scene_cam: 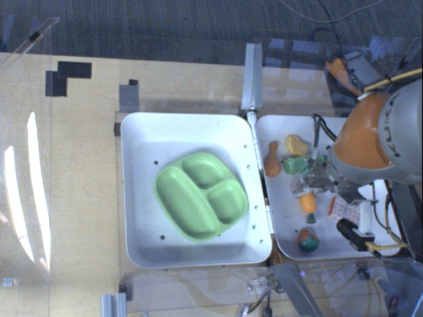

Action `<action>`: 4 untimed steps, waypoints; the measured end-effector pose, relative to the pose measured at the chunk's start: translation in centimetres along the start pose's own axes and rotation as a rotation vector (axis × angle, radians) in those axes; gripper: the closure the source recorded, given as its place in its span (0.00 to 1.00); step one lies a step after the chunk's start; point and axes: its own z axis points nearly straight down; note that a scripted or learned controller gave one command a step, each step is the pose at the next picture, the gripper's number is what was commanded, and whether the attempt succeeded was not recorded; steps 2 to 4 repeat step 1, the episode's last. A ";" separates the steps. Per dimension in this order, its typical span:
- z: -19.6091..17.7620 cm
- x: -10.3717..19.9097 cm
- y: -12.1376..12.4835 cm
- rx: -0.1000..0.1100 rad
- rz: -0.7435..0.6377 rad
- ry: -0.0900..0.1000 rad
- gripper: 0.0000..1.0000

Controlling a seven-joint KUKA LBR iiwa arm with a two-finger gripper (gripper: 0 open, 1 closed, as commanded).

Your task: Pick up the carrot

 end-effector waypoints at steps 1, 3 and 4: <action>-8.4 5.2 -3.9 0.018 0.451 -0.004 1.00; -8.4 5.2 -3.9 0.018 0.451 -0.004 1.00; -8.4 5.2 -3.9 0.018 0.451 -0.004 1.00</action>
